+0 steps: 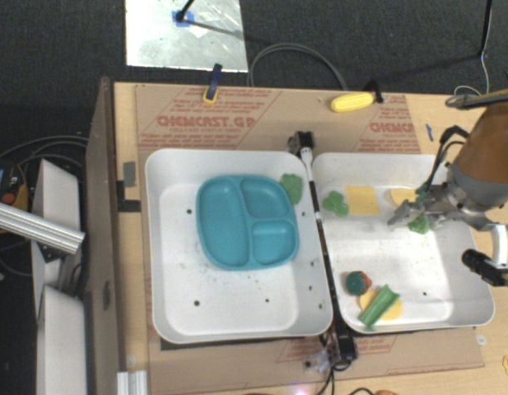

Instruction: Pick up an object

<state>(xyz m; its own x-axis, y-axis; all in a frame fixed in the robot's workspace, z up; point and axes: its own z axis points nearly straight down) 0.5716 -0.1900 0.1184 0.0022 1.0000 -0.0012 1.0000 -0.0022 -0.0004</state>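
Camera view: gripper (412, 216) hangs at a green piece (418, 225) in the right bin (451, 315); whether it clamps the piece I cannot tell; lift slowly, straight up.

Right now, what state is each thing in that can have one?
blue divided plate: flat in the left bin, nothing on it
gripper: low in the right bin, a green piece at its tip; grip unclear
green stick: lying across a yellow piece
yellow square: lying flat
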